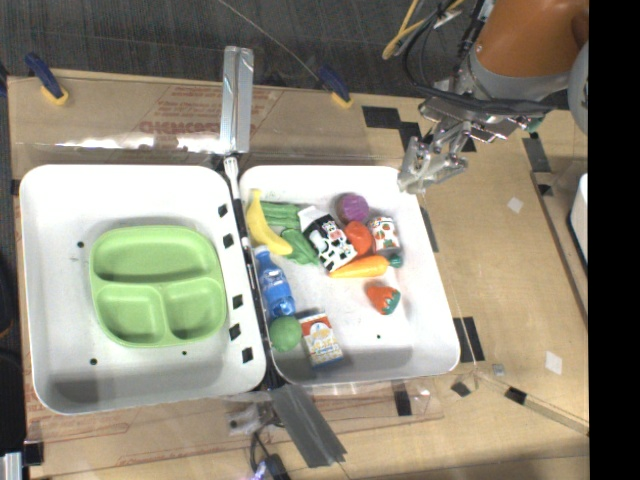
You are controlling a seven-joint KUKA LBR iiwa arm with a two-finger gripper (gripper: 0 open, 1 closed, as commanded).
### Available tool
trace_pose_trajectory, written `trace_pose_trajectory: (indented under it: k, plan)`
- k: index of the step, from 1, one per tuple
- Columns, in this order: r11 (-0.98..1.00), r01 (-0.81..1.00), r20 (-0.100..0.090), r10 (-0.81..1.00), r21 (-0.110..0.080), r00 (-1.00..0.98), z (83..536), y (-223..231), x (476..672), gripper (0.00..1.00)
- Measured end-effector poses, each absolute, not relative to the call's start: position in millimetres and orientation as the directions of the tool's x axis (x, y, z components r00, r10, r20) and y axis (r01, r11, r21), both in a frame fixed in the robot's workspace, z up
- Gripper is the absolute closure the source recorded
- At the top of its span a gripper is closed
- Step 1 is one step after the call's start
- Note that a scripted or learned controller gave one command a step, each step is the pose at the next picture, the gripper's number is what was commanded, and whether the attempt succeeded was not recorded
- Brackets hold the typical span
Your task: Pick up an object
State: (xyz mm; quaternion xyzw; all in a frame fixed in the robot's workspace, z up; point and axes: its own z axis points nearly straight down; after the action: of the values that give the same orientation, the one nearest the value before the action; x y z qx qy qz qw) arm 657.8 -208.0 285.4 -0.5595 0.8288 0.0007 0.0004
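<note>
- Your gripper point(425, 171) hangs over the right bin's point(425, 343) rim at about 1 o'clock, just outside the pile of toys. You cannot tell from this angle how it is set; nothing shows in its grasp.
- The arm point(525, 18) comes in from 1 o'clock, the orange band above the wrist.
- No single target is named, so any toy in the right bin will do. They crowd its middle and 9 o'clock side.
- Nearest the gripper: a purple ball point(352, 207) at 12 o'clock of the heap, and a small red-and-white carton point(384, 233) just beside it.
- A cow-print box point(331, 243) lies at the centre, tilted, touching a carrot point(360, 267) at its 5 o'clock.
- A strawberry point(381, 298) lies apart at 4 o'clock of the heap, with bare floor round it. In my judgement it is your easiest pick.
- A banana point(260, 226) and a green pepper point(285, 213) press against the divider at 10 o'clock; a blue bottle point(273, 286) lies along that wall below them. Wall-huggers leave little room for a finger.
- A lime point(285, 334) and a juice box point(321, 339) touch at 7 o'clock.
- The left bin point(45, 268) holds a green tray point(157, 284), upright, three compartments, nothing in them.
- Stage, as I read it: approach, no descent yet.
- Risk: dropping into the packed centre likely nudges neighbours instead of closing on one.
</note>
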Motion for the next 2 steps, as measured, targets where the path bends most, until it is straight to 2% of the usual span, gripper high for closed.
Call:
trace_pose_trajectory:
  k: [2]
  plan:
    - [0.368,-0.930,-0.006,-0.930,-0.011,-0.368,308.4,-205.9,660.5,1.00]
